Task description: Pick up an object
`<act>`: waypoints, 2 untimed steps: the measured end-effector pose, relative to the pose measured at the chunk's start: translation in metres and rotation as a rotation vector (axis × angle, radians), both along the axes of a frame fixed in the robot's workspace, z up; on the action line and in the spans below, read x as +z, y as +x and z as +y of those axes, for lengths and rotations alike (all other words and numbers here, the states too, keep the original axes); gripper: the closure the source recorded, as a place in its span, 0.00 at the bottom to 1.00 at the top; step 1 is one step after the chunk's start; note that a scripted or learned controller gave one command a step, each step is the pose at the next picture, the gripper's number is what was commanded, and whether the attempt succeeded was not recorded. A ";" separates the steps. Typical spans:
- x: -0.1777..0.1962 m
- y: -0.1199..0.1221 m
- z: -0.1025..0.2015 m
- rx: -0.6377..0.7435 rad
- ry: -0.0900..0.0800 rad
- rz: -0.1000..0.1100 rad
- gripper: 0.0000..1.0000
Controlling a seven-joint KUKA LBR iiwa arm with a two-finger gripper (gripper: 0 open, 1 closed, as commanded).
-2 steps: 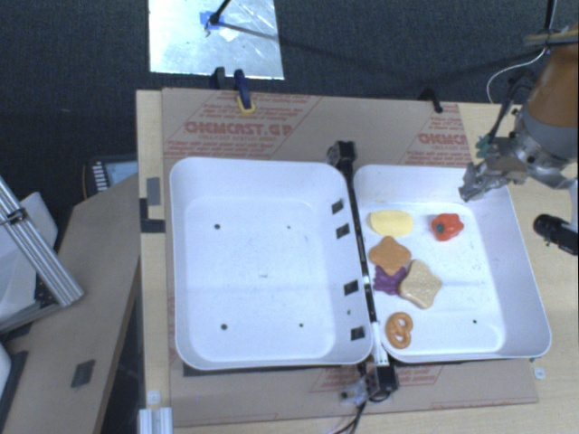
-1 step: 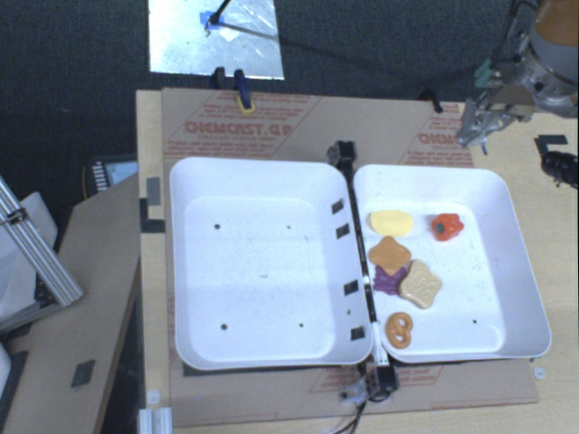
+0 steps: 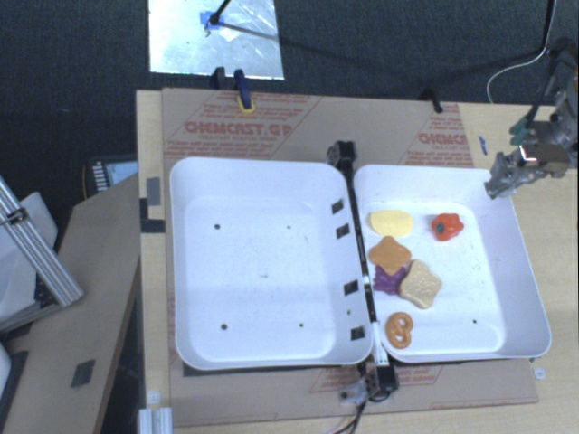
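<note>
At the near edge of the surface:
Cable clump: a dark tangle (image 3: 366, 387) sits just below the seam where the two bins meet.
Pretzel: a small brown pretzel (image 3: 399, 329) lies at the near-left of the right bin (image 3: 516, 269), closest to the camera of all the items.
Bread: a pale tan slice (image 3: 421, 285) lies just beyond the pretzel, tilted, touching the purple piece on its left.
Purple piece: a small purple thing (image 3: 389, 281) shows between the bread and the cookie, partly covered by both.
Cookie: an orange-brown, lobed flat piece (image 3: 390, 254) lies over the far edge of the purple piece, near the bin's left wall.
Yellow piece: a pale yellow oval (image 3: 391, 223) lies just beyond the cookie, apart from it.
Pepper: a red pepper (image 3: 446, 226) with a dark stem sits to the right of the yellow piece, apart from it and well apart from the jaws.
Left bin: the white left bin (image 3: 190, 242) shows a few small dark dots on its floor.
Clips: dark clips (image 3: 344, 231) run along the seam between the bins.
Jaws: the gripper (image 3: 499, 185) hangs over the far-right rim of the right bin, above the bin's corner; nothing shows between its tips, and I cannot tell how far apart they stand.
Board: brown printed cardboard (image 3: 271, 120) lies under both bins.
Far: a shiny square sheet (image 3: 215, 25) lies on the dark floor beyond the surface.
</note>
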State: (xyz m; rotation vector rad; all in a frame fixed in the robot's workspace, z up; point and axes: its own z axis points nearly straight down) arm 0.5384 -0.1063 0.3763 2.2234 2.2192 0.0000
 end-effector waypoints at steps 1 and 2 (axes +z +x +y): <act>-0.087 -0.054 0.013 0.002 0.003 0.009 1.00; 0.039 -0.044 0.096 0.015 0.003 -0.017 1.00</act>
